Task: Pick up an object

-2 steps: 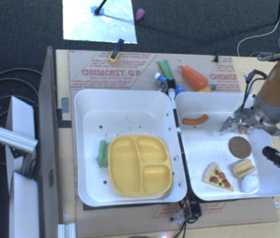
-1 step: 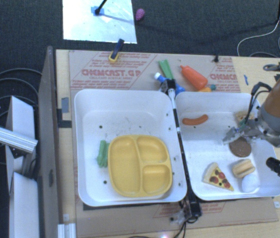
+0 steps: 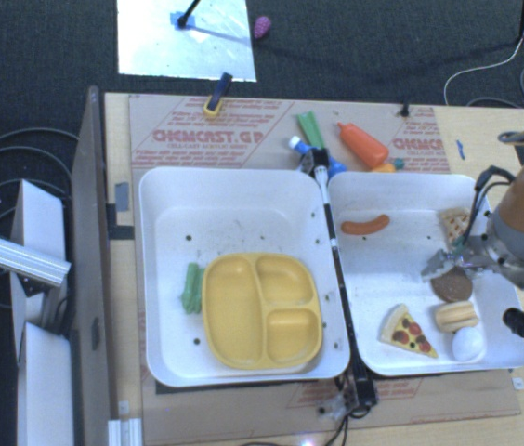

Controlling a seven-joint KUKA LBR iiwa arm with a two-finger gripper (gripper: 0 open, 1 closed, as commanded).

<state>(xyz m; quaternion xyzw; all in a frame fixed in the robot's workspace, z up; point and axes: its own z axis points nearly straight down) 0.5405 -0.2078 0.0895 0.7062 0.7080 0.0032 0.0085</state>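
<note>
Near edge of bench: two white bins side by side, left bin [image 3: 164, 249] and right bin [image 3: 373, 351].

Left bin, two items. One green pod-shaped piece [image 3: 191, 287] at 9 o'clock of the yellow tray, touching or just beside its rim. One yellow divided tray [image 3: 262, 309], three compartments, nothing seen in any of them.

Right bin, six items. One sausage [image 3: 365, 223] toward 12 o'clock. One pizza slice [image 3: 408, 332] toward 6 o'clock. One tan bread roll [image 3: 455, 316] just at 3 o'clock of the pizza. One white egg-like piece [image 3: 467, 344] at 5 o'clock of the roll, close by. One brown round patty [image 3: 451, 287] just at 12 o'clock of the roll. One pale wedge with speckles [image 3: 453, 223] at 12 o'clock of the patty, partly hidden by the arm.

Gripper [image 3: 448, 263] sits low over the right bin, directly at the patty's 12 o'clock edge; metal fingers splayed. Cannot tell whether released or clenched; nothing visibly between the fingers.

Behind the bins on the cardboard: one carrot [image 3: 363, 145], one green stick [image 3: 309, 129], one blue piece [image 3: 302, 144], one yellow-tipped tool [image 3: 216, 97].
</note>
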